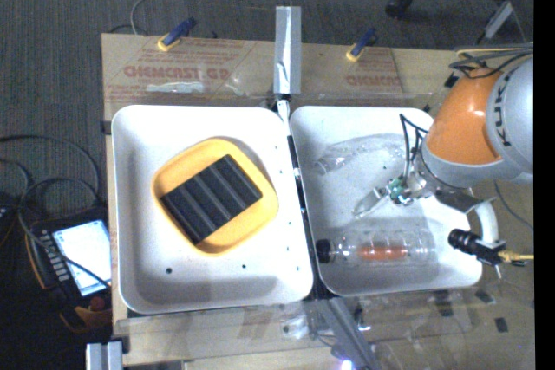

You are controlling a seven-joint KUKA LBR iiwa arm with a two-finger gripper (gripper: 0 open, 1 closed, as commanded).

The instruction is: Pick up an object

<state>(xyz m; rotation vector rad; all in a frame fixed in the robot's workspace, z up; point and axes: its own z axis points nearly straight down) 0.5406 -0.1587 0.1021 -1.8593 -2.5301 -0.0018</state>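
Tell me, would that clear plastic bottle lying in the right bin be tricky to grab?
Probably. The clear plastic bottle lies on its side in the right white bin, so a nudge would likely roll it. Its smooth, see-through wall looks slippery and thin, so it may squash under a pinch. It seems mostly empty, so likely light.

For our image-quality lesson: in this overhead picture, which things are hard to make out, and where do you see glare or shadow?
Camera view: the clear plastic bottle and the crumpled clear wrap nearly vanish against the right bin; the bins' white floors look washed out; a soft shadow lies along the near wall of the left bin; the yellow and black tray reads sharply; the gripper is small and blurred.
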